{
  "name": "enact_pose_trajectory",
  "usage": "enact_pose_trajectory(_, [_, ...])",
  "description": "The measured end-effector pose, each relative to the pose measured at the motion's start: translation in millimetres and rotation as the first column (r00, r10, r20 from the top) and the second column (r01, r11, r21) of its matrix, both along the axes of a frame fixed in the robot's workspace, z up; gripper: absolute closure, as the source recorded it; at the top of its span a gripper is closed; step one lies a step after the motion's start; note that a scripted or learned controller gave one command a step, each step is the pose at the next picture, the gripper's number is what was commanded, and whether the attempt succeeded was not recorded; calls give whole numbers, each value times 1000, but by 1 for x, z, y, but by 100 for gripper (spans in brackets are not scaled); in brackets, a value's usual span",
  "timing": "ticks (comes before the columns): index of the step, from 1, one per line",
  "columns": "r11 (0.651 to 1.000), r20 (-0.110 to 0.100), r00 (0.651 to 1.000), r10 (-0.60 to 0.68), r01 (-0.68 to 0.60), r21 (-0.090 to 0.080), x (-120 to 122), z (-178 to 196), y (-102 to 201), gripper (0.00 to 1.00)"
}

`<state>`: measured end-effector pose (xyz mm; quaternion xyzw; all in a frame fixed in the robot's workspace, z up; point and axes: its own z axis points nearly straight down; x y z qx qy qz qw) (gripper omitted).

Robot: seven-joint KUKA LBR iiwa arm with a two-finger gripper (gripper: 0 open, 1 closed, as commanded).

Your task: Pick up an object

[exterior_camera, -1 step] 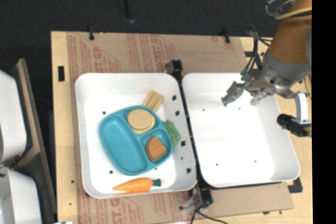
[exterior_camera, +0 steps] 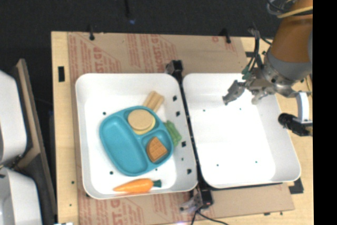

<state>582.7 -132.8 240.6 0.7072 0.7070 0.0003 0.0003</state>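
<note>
One carrot, light, stiff and slick, lies far left of the gripper; grasp mid-body. Jaws' spread: cannot tell.

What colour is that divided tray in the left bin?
Light blue, almost turquoise: the tray shows in the camera view.

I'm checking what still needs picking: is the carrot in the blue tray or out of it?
Out. The carrot lies on the left bin floor, just past the blue tray at its near edge.
</note>
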Motion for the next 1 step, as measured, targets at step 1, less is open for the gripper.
enact_pose_trajectory(1, [1000, -4, 1000, 0, 0, 0, 0, -44, 6, 0])
